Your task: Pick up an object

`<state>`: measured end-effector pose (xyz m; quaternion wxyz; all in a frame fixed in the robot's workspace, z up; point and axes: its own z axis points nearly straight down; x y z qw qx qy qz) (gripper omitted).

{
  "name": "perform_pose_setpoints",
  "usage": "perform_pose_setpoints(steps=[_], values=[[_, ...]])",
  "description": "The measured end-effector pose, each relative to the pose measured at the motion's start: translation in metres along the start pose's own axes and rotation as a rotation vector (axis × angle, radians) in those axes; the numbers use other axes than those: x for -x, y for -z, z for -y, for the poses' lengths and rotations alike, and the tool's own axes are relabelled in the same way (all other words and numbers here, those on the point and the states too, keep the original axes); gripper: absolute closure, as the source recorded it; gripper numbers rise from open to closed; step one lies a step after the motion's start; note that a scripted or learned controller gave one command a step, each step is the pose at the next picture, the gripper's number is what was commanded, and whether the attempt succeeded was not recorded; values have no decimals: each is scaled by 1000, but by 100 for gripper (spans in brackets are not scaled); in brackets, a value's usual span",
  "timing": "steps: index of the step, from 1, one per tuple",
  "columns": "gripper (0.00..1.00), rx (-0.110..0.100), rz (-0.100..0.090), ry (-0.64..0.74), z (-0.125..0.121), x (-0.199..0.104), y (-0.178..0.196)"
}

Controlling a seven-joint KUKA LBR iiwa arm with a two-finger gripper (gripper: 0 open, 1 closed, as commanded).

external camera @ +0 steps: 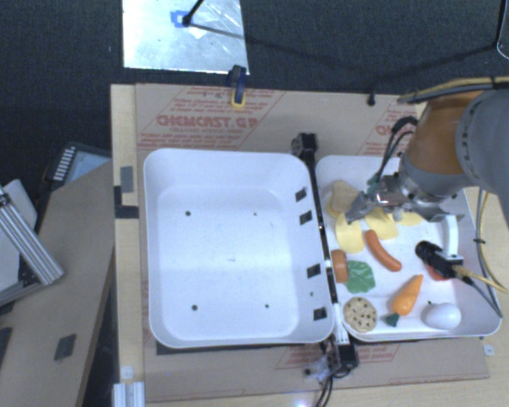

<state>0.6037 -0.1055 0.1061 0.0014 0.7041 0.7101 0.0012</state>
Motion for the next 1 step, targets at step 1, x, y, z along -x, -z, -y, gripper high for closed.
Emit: perform_pose_setpoints(steps=[1], values=[[0, -9, -2, -7, 47, -18, -24]])
